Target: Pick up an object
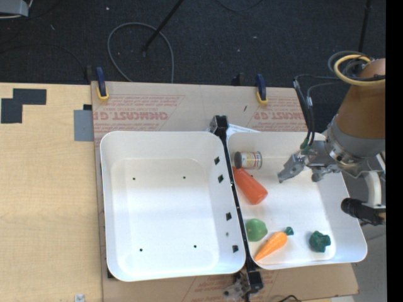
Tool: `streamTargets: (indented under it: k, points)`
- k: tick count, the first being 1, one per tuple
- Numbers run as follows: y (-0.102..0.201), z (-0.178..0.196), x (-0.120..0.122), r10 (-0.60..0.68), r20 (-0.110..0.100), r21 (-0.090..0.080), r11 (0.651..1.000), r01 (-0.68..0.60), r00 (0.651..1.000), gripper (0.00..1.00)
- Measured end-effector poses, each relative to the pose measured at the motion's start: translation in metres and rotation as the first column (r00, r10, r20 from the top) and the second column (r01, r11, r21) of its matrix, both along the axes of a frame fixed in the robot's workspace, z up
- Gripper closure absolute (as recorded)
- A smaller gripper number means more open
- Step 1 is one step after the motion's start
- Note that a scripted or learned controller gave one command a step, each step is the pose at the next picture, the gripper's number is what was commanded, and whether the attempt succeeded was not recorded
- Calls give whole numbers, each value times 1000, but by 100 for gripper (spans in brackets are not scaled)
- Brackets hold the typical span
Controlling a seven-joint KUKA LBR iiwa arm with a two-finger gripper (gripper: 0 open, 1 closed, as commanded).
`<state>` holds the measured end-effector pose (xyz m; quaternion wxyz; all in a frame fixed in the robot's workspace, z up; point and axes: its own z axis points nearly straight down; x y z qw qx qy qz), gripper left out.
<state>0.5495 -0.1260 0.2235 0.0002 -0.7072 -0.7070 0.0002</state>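
The bench carries two white bins side by side, and the arm comes in over the right bin, where all the objects lie. The left bin sits well beyond the hand's far side, across the black divider.

The hand hangs above bare white floor in the upper part of the right bin. Its grey fingers appear spread a little, with nothing between them; it holds no object.

The largest candidate is the orange bottle, lying tilted just beyond the hand toward the divider and a little nearer the camera. Its rounded body could roll or squirt out if the fingers close off-centre, and it lies close to the divider wall, so a finger could catch the wall on the way down.

Next is the small can, on its side straight across from the hand, almost touching the bottle's neck. A grab at either could nudge the other and spoil the grip.

The carrot and the green ball lie well off toward the near end of the bin, just beside each other; closing on one would likely push the other.

The small green lump sits alone near the near-right corner, low and irregular, so the fingers might skim over it or strike the bin floor.
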Motion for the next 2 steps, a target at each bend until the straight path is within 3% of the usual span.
streamTargets:
  k: [1,2]
  points:
    - [33,-38,-37,1,-4,1,1000,-1,1000,0]
    - [31,-27,-36,-2,0,0,1000,2,1000,100]
